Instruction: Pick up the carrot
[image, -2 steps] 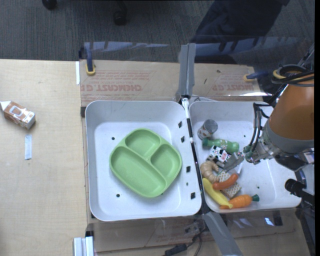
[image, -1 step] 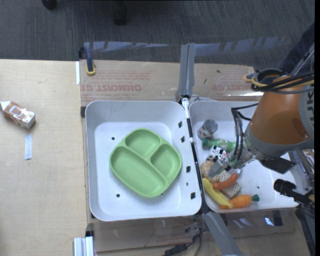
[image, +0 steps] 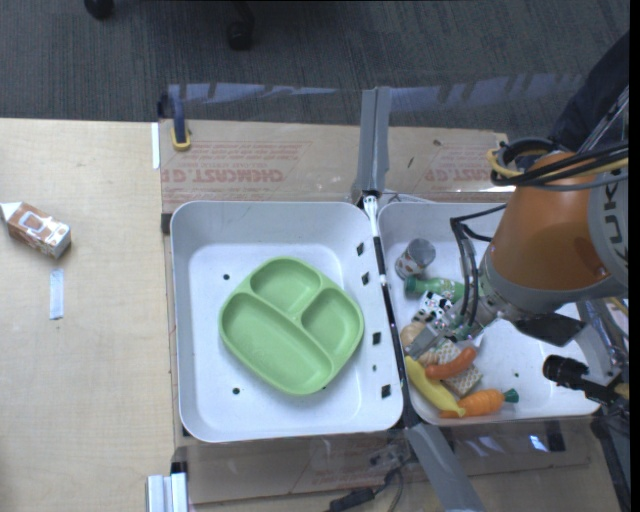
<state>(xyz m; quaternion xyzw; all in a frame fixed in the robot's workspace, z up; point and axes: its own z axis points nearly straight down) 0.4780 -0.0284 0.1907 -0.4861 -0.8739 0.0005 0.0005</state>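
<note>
we see a pale wood bench (image: 80, 380) with grey carpet beyond its far edge, and two shallow white bins side by side on it over brown cardboard. the left bin (image: 200, 400) holds a green divided plate (image: 291, 325) lying flat near its middle, three compartments facing up. out on the bench to the far left sits a small orange and white carton (image: 38, 230). the right bin (image: 540, 400) carries a clutter of small items: a grey can (image: 414, 258) near the divider, a black and white spotted toy (image: 434, 303), a yellow banana (image: 432, 388) along the near wall. the carrot (image: 484, 402), orange with a green tip, lies flat by the bin's near edge, just right of the banana, touching nothing of the arm. the arm (image: 550, 245) comes in from the right, its orange band big over the bin, wrist slanting down and left. the gripper (image: 447, 335) is low in the pile, above the carrot and apart from it; we cannot tell whether its jaws are apart or together, clutter hides them.
</note>
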